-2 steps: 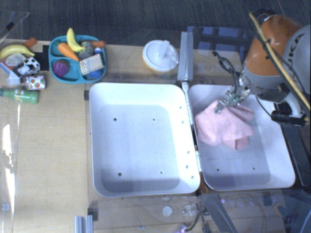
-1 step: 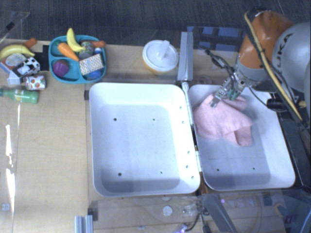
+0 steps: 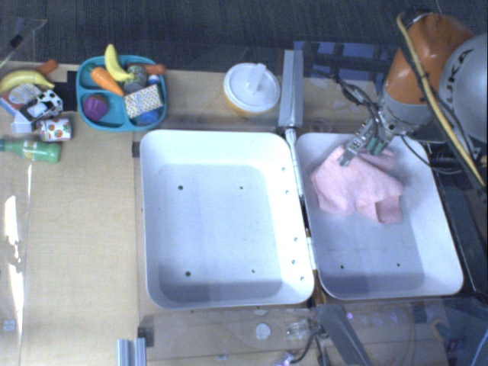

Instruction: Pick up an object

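Hovering over the pink cloth [image 3: 357, 186] in the right bin [image 3: 427, 277], the hand [image 3: 364, 145] hides its grip; no legible writing.

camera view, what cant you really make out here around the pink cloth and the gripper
- Gripper, camera view: small and blurred at the upper edge of the crumpled pink cloth; whether it grips the fabric is unclear.
- Cloth's underside, and anything beneath it in the right shallow white bin: hidden by its own folds.
- Grey arm with orange band: cut off by the right edge.
- Small toys in the blue divided tray: too small to identify fully.
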Tool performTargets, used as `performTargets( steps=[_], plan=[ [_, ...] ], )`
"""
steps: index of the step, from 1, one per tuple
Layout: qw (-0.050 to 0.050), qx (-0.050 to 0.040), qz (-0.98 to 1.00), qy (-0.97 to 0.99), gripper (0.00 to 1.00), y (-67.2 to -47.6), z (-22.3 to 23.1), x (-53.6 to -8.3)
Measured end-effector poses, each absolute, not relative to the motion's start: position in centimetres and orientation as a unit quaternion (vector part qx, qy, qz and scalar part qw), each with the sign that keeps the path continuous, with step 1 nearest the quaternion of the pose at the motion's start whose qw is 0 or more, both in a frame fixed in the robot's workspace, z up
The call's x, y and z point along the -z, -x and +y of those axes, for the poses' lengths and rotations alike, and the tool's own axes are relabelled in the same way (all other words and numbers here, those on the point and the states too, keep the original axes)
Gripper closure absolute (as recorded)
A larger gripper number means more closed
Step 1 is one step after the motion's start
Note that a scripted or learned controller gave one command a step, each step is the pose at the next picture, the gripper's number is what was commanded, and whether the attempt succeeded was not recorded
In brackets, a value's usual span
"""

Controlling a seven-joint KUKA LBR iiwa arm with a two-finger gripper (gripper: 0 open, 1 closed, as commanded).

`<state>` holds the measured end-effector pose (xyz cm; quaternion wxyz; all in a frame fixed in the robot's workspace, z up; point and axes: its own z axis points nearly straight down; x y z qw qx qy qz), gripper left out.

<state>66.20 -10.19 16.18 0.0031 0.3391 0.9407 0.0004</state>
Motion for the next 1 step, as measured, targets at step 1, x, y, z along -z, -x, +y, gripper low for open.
performTargets(
  steps=[1],
  plan=[
    [0.002, -0.0006, 0.964, -0.265, 1.0, -64.93, -12.23, -17.01]
  ],
)
